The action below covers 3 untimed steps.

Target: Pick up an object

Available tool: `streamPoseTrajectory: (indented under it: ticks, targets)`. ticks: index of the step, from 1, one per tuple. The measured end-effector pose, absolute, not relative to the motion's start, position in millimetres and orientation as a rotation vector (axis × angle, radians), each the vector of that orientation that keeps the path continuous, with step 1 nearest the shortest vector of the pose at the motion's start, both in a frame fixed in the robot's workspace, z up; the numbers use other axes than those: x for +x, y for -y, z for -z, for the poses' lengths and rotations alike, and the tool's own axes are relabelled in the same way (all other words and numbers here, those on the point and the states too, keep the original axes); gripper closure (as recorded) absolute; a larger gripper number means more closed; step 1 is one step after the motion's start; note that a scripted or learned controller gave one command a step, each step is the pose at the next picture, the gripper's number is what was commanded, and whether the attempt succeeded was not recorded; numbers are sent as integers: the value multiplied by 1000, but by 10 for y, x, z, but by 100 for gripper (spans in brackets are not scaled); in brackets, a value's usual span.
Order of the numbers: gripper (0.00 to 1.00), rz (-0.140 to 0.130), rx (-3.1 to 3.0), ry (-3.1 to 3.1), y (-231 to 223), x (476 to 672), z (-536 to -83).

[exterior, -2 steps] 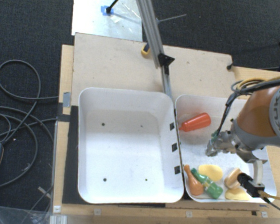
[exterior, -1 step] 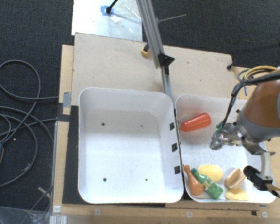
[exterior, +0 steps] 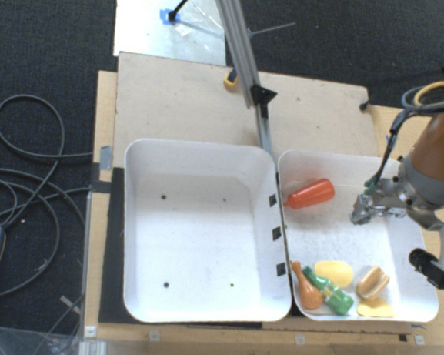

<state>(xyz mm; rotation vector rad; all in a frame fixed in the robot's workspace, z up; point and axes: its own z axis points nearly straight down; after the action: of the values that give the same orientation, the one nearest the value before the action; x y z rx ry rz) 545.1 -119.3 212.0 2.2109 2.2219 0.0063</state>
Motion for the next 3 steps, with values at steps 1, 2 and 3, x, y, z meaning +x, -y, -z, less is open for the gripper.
streamPoseTrajectory:
  ticks: [1, 2, 3]
  targets:
    - [100, -2, 2213, -2226, 1192, 5461, -2100]
    - [100, -6, 2208, -2233, 679, 5757, -2095]
    - [100, -6, 2209, -2233, 206, 6005, -2083]
